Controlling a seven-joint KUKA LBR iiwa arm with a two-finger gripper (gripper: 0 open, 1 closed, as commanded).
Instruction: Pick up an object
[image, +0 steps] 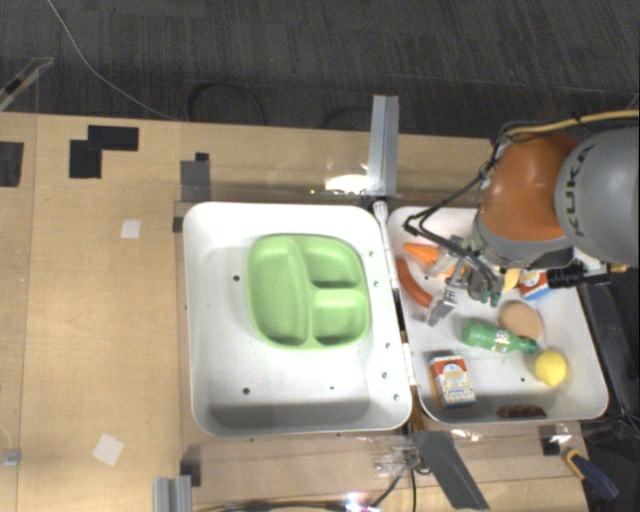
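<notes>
One green bottle (497, 338) beside gripper (446, 303)

2 bins are sitting side by side; the left bin (215, 300) is holding a divided tray (305, 290). I'm reaching over the right bin (590, 385), my gripper (452, 296) hanging near its left wall. Below it a bottle (497, 338) is lying, a box (452, 381) nearer the front, a lemon (550, 368) right.

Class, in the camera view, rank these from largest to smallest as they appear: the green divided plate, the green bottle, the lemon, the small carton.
1. green divided plate
2. green bottle
3. small carton
4. lemon
The carton and lemon look close in size.
</notes>
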